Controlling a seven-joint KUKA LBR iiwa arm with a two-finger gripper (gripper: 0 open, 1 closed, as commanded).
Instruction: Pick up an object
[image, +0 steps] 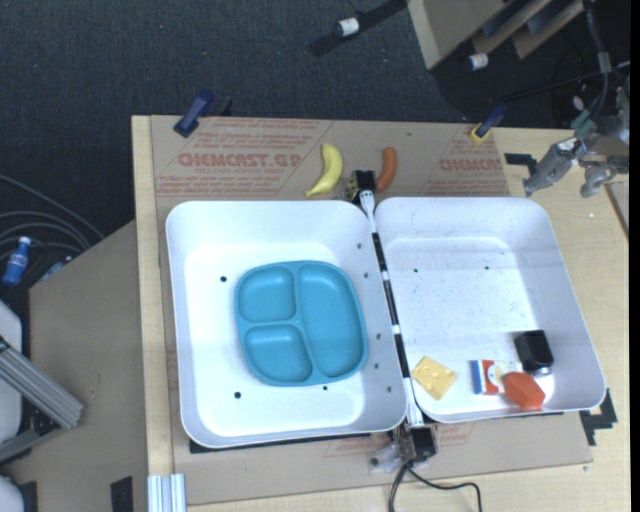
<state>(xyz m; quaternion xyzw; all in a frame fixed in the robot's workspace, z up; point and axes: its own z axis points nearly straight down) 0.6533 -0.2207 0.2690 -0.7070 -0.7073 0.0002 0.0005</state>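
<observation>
The hand (580, 165) hangs over the surface's (250, 145) far right corner, outside the right bin (560, 250), just past that bin's far right corner. Whether its fingers stand wide or narrow cannot be told from here, and nothing shows between them.

The things to pick from crowd the right bin's near edge: a yellow cheese wedge (434, 377) near the near left corner, a red, white and blue packet (486, 376) beside it, an orange-red lump (524, 391) touching the packet's right side, and a black block (533, 350) just behind the lump, toward the right wall. The far and middle floor of that bin lies open.

The left bin (200, 230) carries a blue divided tray (300, 322) at its middle, with bare floor all round. On the surface behind the bins, near their shared rim, lie a banana (326, 171) and an orange sausage-like piece (386, 168).
</observation>
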